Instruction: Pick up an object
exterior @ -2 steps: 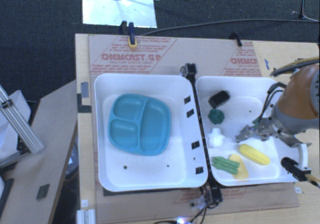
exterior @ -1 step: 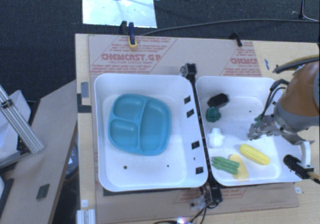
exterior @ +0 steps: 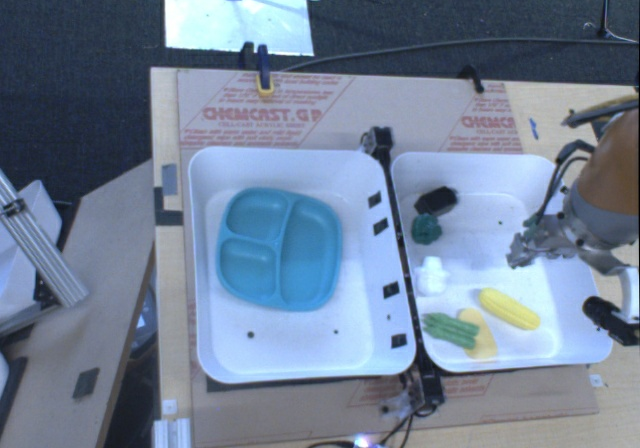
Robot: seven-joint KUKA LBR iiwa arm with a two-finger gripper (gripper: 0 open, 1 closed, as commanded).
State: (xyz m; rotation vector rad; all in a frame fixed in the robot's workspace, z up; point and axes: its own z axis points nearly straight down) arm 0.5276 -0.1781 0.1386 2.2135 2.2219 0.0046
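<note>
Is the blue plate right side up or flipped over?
Right side up: the blue plate shows its three hollow sections facing up, flat in the left bin.

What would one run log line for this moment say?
arm: over right bin | gripper: above bare floor, holding nothing seen | nearest: yellow corn | left bin: blue plate | pick: not yet done

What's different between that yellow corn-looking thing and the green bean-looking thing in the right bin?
The toy corn is yellow, plump and lies directly on the bin floor. The toy green pod is green and slimmer, and it rests partly on a pale yellow piece. The corn sits nearer the gripper; the pod lies closer to the divider between the bins. Both are elongated, lying flat and slanting the same way in the right bin.
</note>
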